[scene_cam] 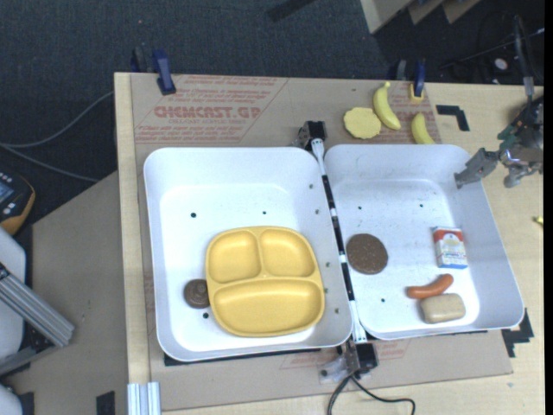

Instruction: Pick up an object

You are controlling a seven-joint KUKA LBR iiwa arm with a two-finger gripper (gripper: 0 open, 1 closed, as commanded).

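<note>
Tool (518,150) hangs at the far right rim of the right-hand bin (393,167), its grey parts seen at a slant; whether it stands apart or together cannot be told from here, and nothing shows between its tips. The task names no single item, so the likeliest candidates lie below and to the left of the tool on the bin floor: a small red-and-white carton (449,248) nearest, then a toy sausage (429,287) touching or just beside a tan block (443,308), and a brown disc (366,253) farther left by the divider. All look light. The carton probably crushes a little and is best taken across its narrow sides; the sausage looks smooth and could roll, so a pinch at its middle seems safest; the flat disc offers little edge to grip. Farther left, the other bin (168,188) carries a yellow divided plate (262,279) beside a second brown disc (197,294). Beyond the tool's bin, on the worktop (138,232), rest two toy bananas (387,107) and a yellow slice (363,123).
</note>
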